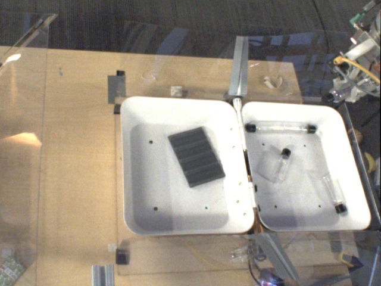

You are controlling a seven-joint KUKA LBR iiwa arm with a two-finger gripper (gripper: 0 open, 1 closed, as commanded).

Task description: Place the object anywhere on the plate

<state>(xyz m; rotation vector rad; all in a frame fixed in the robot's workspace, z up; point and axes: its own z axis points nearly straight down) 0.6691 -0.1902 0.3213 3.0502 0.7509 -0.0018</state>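
Nearest us, a clear tube (334, 193) lies along the right bin's (356, 159) right wall; a smaller vial (280, 164) sits mid-bin, a long tube (280, 127) runs crosswise at the far wall. The dark ribbed plate (196, 157) waits leftward in the left bin (134, 159). Far right, the hand (357, 70) hangs beyond the bins, holding nothing visible; its spread I cannot tell.

The plate (196, 157) is dark grey with ribbed bands. Both bins (137, 177) are white; the tubes (278, 164) are clear with black caps
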